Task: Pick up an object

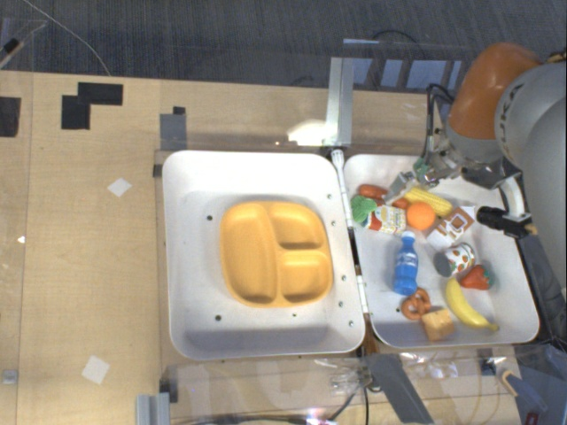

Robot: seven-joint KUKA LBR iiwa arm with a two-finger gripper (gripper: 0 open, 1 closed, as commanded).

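Overhead, the gripper (416, 177) hovers beside the orange (422, 216) in the right bin (523, 299), seemingly choosing 1 toy; its grip state cannot be told.

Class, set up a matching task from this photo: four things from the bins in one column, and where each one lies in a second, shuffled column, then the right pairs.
Things:
1. yellow divided plastic tray
2. blue plastic bottle
3. yellow toy banana
4. orange round toy fruit

Places:
A. right bin, near front right corner
B. middle of left bin
C. right bin, towards the back, by the gripper
D. right bin, centre-left, below the orange fruit

Pairs: 1-B, 2-D, 3-A, 4-C
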